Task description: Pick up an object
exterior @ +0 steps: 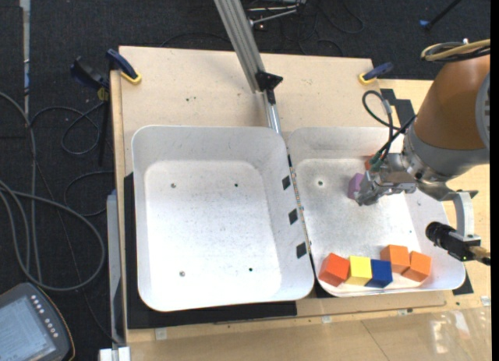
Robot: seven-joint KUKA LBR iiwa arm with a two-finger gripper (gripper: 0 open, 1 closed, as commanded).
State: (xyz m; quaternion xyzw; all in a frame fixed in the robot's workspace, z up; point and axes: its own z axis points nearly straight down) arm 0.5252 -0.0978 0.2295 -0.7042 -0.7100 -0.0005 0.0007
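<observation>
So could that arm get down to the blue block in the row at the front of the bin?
Probably yes. The blue block lies in the right bin with its top uncovered, and the gripper is over that same bin, farther back. The yellow block and an orange block press close, so there is little room beside it.

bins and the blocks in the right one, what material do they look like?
Bins: likely moulded plastic, matte white with fine speckling and rounded rims. Blocks: orange, yellow and blue, flat-faced with solid matte colour; painted wood or foam, can't tell. The purple piece by the gripper is too hidden to judge.
</observation>
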